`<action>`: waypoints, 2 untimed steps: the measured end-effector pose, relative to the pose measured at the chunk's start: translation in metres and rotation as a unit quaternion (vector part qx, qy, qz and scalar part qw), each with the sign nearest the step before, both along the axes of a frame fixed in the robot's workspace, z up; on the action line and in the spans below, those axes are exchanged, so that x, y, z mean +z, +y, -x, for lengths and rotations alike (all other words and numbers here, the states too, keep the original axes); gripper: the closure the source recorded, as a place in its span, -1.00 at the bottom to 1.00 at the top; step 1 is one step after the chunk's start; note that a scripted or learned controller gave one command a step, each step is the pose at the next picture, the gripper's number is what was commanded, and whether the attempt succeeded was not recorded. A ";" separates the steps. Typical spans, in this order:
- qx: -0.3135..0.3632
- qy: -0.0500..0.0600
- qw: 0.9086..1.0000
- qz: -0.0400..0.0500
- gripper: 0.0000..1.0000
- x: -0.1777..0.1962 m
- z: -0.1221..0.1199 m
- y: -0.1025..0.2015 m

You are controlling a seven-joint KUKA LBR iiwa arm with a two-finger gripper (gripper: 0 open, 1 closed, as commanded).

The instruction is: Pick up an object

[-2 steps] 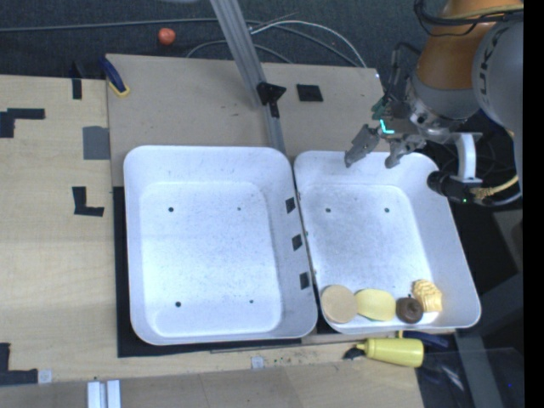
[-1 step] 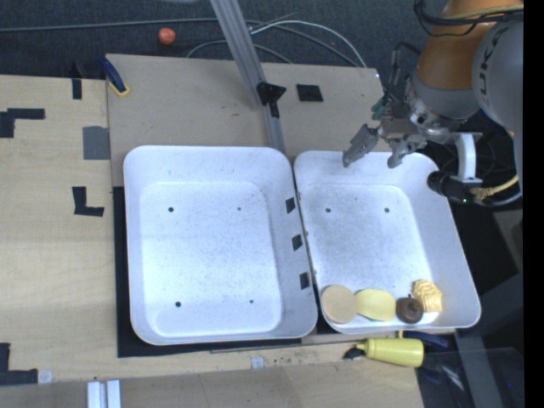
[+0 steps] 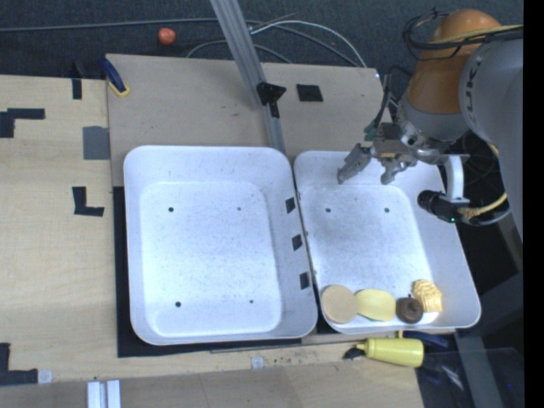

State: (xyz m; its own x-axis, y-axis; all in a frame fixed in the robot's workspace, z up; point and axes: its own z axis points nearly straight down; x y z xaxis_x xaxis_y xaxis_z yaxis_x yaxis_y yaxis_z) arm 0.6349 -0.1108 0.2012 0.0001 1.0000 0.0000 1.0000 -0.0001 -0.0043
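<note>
My gripper hangs over the far edge of the right bin, its two grey fingers spread apart with nothing between them. Along the near wall of that bin lie a tan round disc, a pale yellow oval piece, a dark brown round piece and a small yellow ridged piece. These objects sit well below the gripper in the view, apart from it.
The left bin sits beside the right one. A yellow tool with a black tip lies on the bench just in front of the right bin. A slanted metal pole rises behind the bins. A small red ball lies far back.
</note>
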 end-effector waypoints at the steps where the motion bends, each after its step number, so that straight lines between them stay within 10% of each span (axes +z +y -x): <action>1: 0.000 0.001 1.000 0.000 -1.00 -0.064 0.003 0.000; 2: 0.000 -0.001 1.000 0.000 -1.00 -0.114 0.003 0.001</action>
State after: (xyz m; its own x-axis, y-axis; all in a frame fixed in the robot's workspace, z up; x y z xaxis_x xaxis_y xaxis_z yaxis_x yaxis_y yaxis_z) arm 0.6316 -0.1101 0.0871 -0.0009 1.0000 -0.0005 1.0000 0.0009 -0.0019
